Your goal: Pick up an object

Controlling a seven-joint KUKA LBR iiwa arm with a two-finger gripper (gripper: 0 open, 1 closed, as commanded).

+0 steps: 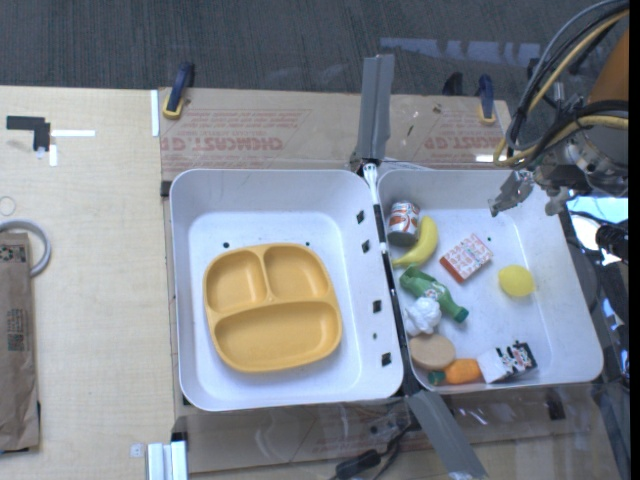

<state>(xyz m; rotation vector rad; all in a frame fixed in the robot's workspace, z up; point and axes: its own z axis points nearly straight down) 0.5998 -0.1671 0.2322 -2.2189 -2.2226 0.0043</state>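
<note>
You've got two white bins: the left bin holds only a yellow divided plate, so ignore it; everything pickable is in the right bin. The arm sits over that bin's far right corner, with the gripper up above the rim, well apart from every object; I can't tell how the end effector is set from this angle, and nothing is visibly held. By size, the banana leans against the can near the divider, so it's a crowded grab. The green bottle touches the white crumpled piece, also cluttered. The red-and-white box lies flat and alone, but is probably low for a side pinch. The tan disc, orange piece and black-and-white packet bunch up along the near wall, risking a finger strike on the rim. Your best target, I'd judge, is the small yellow ball: isolated, nearest the gripper, clear floor all around. Come straight down centred on it, since it'll likely roll if clipped off-centre.
</note>
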